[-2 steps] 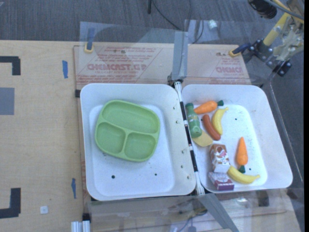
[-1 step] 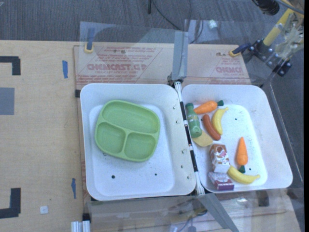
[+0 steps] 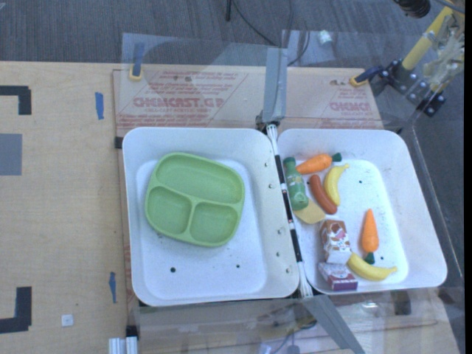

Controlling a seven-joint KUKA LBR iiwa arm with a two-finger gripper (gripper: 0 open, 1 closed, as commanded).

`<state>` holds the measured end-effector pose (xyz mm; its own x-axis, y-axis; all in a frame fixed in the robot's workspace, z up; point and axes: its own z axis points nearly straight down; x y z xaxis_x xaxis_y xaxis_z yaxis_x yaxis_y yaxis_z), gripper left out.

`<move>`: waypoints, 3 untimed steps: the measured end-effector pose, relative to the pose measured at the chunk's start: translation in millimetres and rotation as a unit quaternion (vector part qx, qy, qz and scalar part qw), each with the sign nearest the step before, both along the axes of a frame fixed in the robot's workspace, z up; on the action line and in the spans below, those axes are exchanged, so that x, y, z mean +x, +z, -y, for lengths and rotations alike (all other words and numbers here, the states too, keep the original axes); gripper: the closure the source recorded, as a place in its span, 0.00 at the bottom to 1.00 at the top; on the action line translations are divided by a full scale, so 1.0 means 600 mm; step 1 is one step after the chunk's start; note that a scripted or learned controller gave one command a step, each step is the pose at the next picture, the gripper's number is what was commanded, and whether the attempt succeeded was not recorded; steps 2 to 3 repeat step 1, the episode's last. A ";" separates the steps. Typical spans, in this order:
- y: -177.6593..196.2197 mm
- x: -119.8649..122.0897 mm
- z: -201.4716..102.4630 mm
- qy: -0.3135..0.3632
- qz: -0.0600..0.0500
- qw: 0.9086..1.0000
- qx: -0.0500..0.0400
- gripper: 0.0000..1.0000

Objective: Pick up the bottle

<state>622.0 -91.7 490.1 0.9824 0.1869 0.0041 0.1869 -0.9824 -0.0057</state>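
From the camera view, the bottle (image 3: 296, 184) (green, lying flat) is seen against the right bin's (image 3: 413, 161) left wall, touching a sausage (image 3: 322, 193). The gripper's state cannot be told. The sausage could be grabbed instead.

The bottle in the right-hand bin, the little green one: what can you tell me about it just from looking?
The bottle is small and green, plastic by the look of it, with a darker green cap at its far end and a paler label band round the body. It lies on its side along the left wall of the right bin, cap pointing away from the camera. Its near end meets a yellow wedge, and a red sausage lies just to its right. Nothing grips it.
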 end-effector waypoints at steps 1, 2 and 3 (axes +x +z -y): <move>0.016 0.001 -0.001 0.001 0.001 1.000 0.000 1.00; 0.016 0.001 -0.001 0.001 0.001 1.000 0.000 1.00; 0.016 0.001 -0.001 0.001 0.001 1.000 0.000 1.00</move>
